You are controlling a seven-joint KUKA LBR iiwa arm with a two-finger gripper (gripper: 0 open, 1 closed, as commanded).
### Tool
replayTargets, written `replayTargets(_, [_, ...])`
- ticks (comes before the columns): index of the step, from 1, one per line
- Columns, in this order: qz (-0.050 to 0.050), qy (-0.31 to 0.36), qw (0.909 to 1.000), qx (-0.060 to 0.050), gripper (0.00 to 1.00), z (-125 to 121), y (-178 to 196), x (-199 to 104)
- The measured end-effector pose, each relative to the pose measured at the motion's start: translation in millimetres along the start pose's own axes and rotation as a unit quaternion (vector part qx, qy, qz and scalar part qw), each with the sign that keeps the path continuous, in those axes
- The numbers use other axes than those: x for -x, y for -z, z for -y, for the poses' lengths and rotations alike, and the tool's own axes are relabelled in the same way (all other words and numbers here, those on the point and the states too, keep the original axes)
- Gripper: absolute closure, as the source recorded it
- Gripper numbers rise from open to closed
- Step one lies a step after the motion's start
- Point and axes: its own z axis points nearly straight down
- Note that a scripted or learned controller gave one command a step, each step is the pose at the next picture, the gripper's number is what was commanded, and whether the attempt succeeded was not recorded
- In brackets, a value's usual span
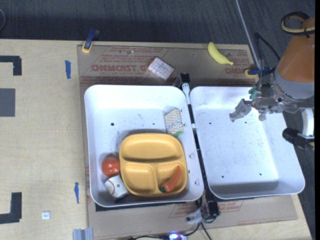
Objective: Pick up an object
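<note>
Nearest the camera, along the front of the left bin (pixel 95 134), a small white can with orange markings (pixel 115 186) lies on its side in the front left corner. Just behind it sits a red tomato-like ball (pixel 110 165). Both touch the left edge of a yellow sectioned tray (pixel 150 156), which fills much of the bin's front half. An orange-red carrot-shaped piece (pixel 171 180) lies in the tray's front right compartment. Behind the tray, against the bin's right wall, leans a small patterned packet (pixel 174 121).

The right bin (pixel 280 179) sits just beside the left one, their rims touching. Over its far half hangs the gripper (pixel 243 110), reaching in from the right on the grey arm (pixel 295 79) with its orange band. Nothing is visible between its fingers; how far apart they are cannot be told.

Farther back, on the cardboard sheet (pixel 125 64) beyond the bins, lie a checkered block (pixel 160 68) and a yellow banana (pixel 219 54), well apart. A blue-and-yellow clamp (pixel 90 39) grips the sheet's far left corner on the table (pixel 40 134).
</note>
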Motion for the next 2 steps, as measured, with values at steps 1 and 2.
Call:
replayTargets(1, [0.0, -0.001, 1.0, 0.0, 0.0, 94.7, -0.4, 25.0])
replayTargets(2, [0.001, 0.0, 1.0, 0.002, 0.0, 59.3, -126.4, 70.4])
